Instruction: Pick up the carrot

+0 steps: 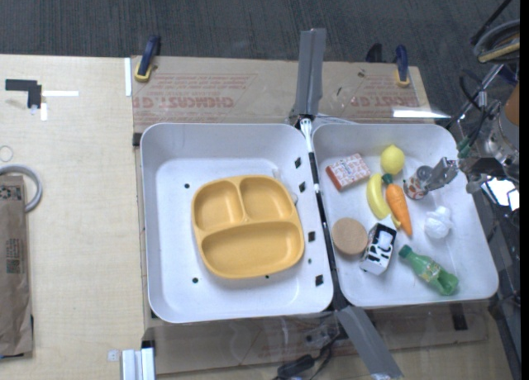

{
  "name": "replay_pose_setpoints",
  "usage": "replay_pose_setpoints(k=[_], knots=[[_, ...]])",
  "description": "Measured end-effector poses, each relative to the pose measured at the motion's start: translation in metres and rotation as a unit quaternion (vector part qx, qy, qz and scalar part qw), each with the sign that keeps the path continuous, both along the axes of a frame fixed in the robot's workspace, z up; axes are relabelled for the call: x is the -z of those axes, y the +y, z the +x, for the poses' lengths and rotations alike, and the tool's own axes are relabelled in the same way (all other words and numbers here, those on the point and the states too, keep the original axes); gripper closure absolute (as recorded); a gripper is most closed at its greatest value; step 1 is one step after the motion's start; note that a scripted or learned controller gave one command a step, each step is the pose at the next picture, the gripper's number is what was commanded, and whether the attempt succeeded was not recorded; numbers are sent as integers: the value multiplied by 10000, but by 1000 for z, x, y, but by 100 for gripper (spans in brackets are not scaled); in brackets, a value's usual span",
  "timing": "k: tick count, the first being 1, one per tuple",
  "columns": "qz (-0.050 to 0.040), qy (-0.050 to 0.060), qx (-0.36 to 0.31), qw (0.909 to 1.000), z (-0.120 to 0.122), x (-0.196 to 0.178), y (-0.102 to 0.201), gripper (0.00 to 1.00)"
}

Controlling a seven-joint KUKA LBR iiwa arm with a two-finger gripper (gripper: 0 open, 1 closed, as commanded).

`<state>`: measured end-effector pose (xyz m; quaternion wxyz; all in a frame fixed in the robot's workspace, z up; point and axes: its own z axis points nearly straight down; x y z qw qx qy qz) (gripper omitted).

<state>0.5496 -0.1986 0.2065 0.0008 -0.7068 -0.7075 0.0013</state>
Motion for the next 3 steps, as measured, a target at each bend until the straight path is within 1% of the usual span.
replay_pose_setpoints(k=[1,2,3], knots=[[-2,-12,206,9998,-5,115,13,0],[-7,-8,227,9997,-6,107,12,100],[-7,-9,698,9976,12,-5,14,100]])
